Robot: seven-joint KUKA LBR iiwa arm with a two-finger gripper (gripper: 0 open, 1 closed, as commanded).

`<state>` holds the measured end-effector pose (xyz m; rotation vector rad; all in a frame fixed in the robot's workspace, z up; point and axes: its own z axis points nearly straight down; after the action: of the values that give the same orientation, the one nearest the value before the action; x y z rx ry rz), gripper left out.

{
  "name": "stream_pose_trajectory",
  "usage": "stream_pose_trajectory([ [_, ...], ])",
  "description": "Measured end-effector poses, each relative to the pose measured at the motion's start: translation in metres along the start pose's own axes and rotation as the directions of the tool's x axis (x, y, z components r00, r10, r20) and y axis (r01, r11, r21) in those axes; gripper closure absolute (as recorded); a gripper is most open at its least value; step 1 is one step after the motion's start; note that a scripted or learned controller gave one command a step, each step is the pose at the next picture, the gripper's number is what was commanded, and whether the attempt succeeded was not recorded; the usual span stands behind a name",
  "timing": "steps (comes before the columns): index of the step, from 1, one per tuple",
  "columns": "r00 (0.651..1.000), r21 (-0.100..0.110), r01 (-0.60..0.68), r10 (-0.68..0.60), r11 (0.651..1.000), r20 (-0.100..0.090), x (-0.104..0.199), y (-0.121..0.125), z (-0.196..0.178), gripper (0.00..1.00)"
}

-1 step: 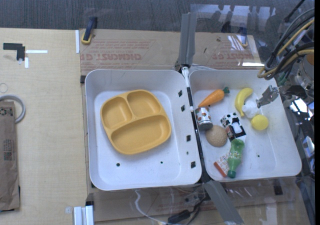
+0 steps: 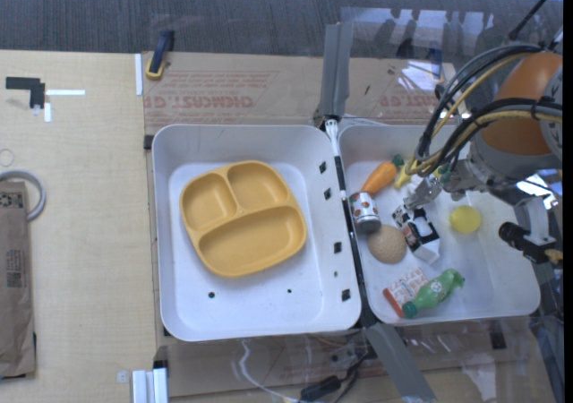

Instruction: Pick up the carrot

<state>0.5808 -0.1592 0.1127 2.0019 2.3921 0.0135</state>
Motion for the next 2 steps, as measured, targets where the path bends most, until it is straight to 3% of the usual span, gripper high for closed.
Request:
stream_pose_trajectory([
  [1,0.982,0.019,0.187,-0.187,0.982,-0.014,0.072,-0.002,-0.079,0.0],
  [2,0.945,0.016,0.326,-0.326,0.945,-0.015,0.061,-0.002,0.006,0.0],
])
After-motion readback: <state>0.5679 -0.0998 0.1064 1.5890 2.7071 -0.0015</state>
